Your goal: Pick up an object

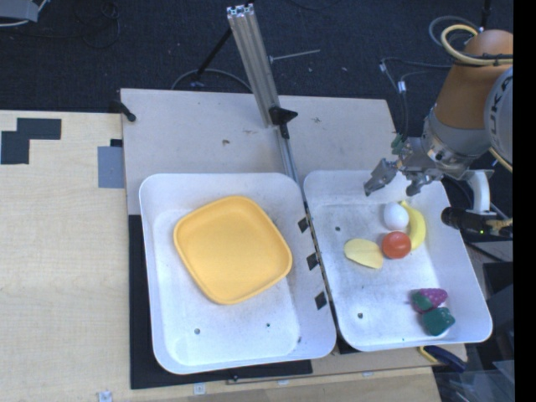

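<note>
Two shallow white bins sit side by side on one pale bench [209, 132]: the left bin [167, 333] and the right bin [469, 308], their inner rims touching, with three small black clips [311, 260] along the seam. One aluminium extrusion post [255, 53] rises slantwise from the bench behind the seam. One grey arm with an orange band [471, 82] reaches in from the right, and its single gripper [402, 179] hangs over the far rim of the right bin with its two fingers spread apart and nothing between them. The left bin holds one thing, a square yellow plate [232, 248] with rounded corners, lying flat and turned a little askew near the middle. The right bin holds six small toy foods. One yellow banana [416, 226] curves along the far right side; one white egg [394, 216] lies just beside it on the left, below the gripper and apart from it. One red tomato [396, 244] touches the banana's lower end, and one pale yellow lemon-shaped piece [364, 253] rests against the tomato's left side. Well apart, in the near right corner, one purple piece [430, 297] lies touching one dark green piece [437, 320]; their kinds cannot be told. No brand, label or writing can be read anywhere.
</note>
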Controlling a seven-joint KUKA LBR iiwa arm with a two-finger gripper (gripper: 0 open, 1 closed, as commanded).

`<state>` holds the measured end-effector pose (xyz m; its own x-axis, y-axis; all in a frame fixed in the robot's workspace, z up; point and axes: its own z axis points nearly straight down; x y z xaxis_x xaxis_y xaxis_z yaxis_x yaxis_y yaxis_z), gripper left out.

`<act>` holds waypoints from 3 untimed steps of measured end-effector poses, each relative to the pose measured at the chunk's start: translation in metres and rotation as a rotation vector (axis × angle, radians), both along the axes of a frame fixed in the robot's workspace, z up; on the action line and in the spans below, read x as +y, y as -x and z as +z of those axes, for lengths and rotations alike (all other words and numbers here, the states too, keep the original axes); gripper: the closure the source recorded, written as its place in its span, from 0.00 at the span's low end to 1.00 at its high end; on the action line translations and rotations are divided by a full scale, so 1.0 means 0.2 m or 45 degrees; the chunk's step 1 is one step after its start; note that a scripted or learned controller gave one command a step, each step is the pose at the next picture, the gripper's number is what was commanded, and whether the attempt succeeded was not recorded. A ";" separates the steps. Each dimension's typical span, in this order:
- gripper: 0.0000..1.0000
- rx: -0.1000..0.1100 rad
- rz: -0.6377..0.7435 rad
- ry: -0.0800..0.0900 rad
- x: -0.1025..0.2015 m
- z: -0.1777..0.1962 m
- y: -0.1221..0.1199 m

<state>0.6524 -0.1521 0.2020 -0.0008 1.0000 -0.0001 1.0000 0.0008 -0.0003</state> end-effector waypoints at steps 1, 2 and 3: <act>0.00 0.004 -0.001 -0.001 -0.04 -0.23 0.02; 0.00 0.006 0.001 -0.002 0.00 -0.52 -0.01; 0.00 0.001 0.001 0.000 0.00 -0.56 -0.01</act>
